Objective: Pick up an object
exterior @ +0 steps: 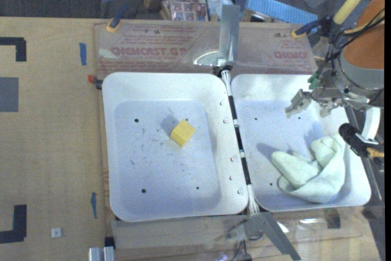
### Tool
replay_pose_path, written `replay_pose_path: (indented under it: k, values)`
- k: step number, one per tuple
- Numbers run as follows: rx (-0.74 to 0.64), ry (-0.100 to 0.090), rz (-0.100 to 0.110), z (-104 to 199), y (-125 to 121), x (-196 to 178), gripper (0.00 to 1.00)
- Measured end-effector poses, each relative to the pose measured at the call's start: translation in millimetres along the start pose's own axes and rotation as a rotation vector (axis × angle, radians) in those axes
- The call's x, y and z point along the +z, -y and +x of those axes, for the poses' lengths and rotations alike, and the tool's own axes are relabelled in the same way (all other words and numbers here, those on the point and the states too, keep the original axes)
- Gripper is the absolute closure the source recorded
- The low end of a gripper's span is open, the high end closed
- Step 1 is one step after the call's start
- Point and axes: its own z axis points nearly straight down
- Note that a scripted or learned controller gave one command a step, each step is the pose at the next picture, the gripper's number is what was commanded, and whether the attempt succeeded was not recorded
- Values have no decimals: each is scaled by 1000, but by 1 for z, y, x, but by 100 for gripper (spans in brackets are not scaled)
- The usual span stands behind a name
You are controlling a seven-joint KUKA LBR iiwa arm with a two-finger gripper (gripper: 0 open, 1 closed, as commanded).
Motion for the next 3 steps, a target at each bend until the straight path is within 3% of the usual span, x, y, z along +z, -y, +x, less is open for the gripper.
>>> replay_pose_path:
  k: [1, 2, 3]
  values:
    - [-326, 0, -1, -35, 42, -11, 0]
    - [-597, 6, -10, -46, 38, 127, 0]
    - [-973, 7, -8, -70, 86, 127, 0]
